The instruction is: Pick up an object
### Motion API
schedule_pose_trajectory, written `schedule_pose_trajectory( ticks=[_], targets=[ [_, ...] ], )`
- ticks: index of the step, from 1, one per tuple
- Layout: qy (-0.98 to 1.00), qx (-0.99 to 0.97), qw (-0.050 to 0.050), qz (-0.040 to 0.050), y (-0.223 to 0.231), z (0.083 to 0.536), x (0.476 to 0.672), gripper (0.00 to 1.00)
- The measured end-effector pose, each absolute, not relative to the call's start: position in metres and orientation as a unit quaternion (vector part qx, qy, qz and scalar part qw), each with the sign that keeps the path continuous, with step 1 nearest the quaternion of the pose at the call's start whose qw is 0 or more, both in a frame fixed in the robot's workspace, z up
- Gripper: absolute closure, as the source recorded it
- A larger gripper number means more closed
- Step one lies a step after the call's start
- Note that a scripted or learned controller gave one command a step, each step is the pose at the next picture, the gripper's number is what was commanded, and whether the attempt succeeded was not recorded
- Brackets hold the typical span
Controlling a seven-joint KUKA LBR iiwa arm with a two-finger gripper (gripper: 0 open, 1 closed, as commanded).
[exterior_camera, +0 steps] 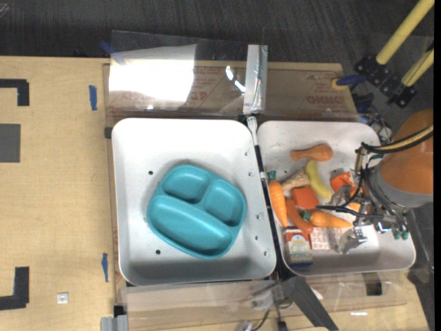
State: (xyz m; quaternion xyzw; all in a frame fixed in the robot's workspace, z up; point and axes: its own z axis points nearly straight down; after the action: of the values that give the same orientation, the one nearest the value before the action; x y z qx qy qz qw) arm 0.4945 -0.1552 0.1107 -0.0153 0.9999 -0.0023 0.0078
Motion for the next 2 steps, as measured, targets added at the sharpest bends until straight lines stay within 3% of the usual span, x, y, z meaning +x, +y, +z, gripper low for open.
schedule_pose_trajectory(
  ticks=[1,2],
  targets=[
    [0.993,-0.116,0.006,-0.0018,-0.114,0.09,0.543,0.0],
    [0.982,-0.19,0.002,-0.0016,-0.103,0.089,0.603,0.0]
  ],
)
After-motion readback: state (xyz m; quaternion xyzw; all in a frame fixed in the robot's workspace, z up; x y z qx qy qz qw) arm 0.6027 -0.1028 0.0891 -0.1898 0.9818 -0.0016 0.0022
